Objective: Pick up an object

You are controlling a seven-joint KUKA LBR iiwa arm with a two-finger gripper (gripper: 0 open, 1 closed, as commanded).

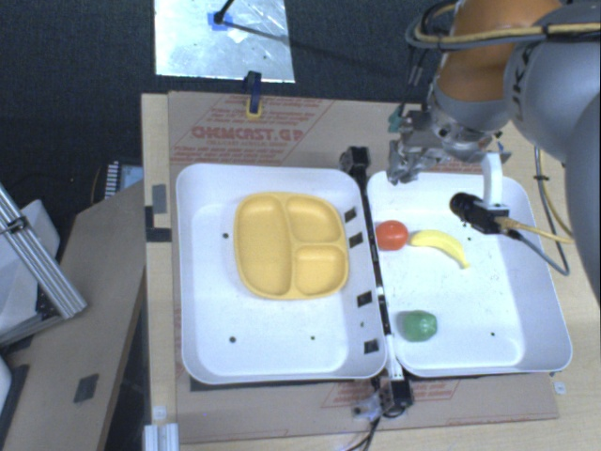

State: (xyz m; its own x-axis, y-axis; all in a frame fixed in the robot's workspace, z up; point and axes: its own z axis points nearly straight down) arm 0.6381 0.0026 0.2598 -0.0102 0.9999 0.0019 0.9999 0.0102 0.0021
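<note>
Three items are counted in the right shallow white plastic bin (pixel 535 327): one orange-red tomato (pixel 391 235), one yellow banana (pixel 441 245), one green lime (pixel 418 325). One yellow sectioned tray (pixel 289 245) lies in the left shallow white bin (pixel 202 336). The gripper (pixel 406 167) hangs over the right bin's far edge; the state of the jaws cannot be told.

A rounded light-grey arm link (pixel 559 92) is seen, topped by a bulbous orange band (pixel 493 36). Yellow and black cables (pixel 470 26) are looped across the orange part. Below it a metallic grey wrist flange is fitted, carrying the hand (pixel 402 172), a white bracket (pixel 492 178) and a black module (pixel 474 212) with a yellow lead.
</note>
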